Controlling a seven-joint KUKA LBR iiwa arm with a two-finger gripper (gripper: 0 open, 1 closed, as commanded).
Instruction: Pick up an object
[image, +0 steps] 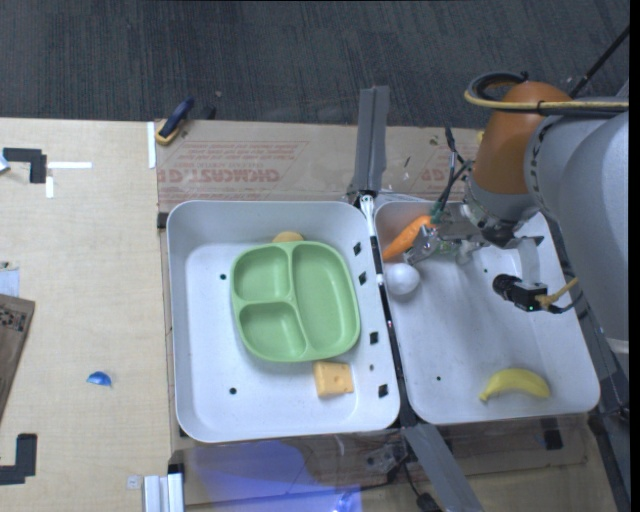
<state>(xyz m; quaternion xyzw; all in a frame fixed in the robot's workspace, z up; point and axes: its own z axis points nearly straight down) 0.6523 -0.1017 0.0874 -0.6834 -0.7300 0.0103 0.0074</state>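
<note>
right bin (560, 330), carrot (404, 238) part-hidden beside jaws (432, 243), white ball (401, 279) below

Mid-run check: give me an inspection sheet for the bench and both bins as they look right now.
Surface: two white bins side by side, left bin and right bin, on a bench with cardboard behind.
Job's things: carrot and white ball in the right bin's far left corner; banana near its front.
Clutter: green divided plate and cheese wedge in the left bin; a yellow item peeks from behind the plate.
Hand: hand beside the carrot; grip cannot be judged.
Cables: black cable above the arm; wires at the wrist.
Surroundings: blue piece on the bench.
</note>
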